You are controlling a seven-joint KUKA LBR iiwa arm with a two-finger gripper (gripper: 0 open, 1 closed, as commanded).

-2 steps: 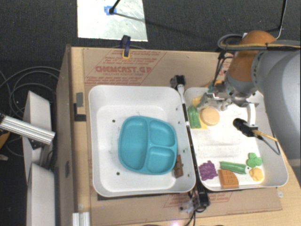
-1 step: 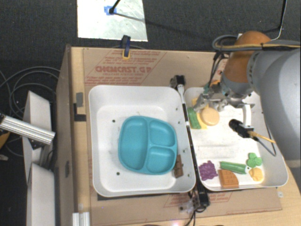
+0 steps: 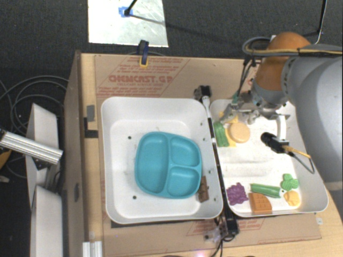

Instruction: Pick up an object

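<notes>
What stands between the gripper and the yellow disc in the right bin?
Nothing visible does. The gripper is right next to the yellow disc. A green piece lies at the disc's left side, not between them.

robot lab: cardboard-topped bench [image 3: 161, 74], loose cables [image 3: 37, 81] on dark carpet [image 3: 32, 25], alu rail [image 3: 29, 146].

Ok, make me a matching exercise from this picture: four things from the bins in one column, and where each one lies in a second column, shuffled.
Things:
1 divided plate
2 grape bunch
3 yellow disc
4 brown piece

Places:
A right bin, far end, by the gripper
B left bin, against its right wall
C left bin, middle
D right bin, near end

Pairs: 1-C, 2-D, 3-A, 4-B.
</notes>
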